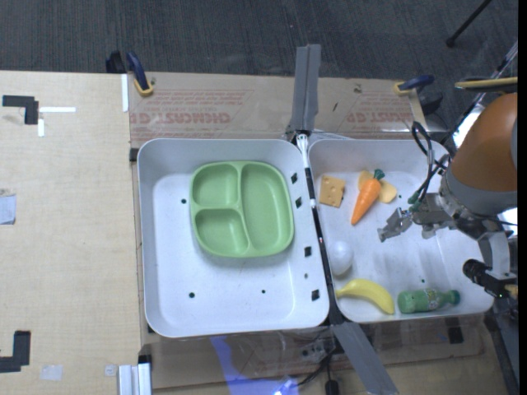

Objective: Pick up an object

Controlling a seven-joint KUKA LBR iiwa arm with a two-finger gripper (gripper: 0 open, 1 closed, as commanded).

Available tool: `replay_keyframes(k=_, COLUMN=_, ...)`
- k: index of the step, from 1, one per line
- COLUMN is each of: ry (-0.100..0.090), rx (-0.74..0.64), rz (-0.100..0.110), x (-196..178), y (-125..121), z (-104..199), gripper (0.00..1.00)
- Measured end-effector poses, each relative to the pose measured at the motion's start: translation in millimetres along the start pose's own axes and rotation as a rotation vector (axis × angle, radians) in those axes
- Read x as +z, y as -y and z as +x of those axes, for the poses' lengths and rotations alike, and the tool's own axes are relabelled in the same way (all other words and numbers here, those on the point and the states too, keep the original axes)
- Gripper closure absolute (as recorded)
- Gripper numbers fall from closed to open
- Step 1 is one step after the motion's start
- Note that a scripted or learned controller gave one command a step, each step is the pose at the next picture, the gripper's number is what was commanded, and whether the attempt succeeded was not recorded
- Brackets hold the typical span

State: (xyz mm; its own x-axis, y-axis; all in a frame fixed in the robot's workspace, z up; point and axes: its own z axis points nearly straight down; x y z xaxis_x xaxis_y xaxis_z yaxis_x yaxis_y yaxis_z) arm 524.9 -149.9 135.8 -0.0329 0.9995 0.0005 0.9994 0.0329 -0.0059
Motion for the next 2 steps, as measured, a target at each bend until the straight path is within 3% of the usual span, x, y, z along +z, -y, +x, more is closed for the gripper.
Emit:
replay_keyframes(k=1, ry=0.001, rx=0.038, rz=-0.004, x=45.0, y=-79.1, z=45.3, gripper=0.00)
replay_keyframes(k=2, ry=0.002, rx=0.036, rz=-0.002, x=37.1, y=-78.9, z=44.4, gripper=1.00)
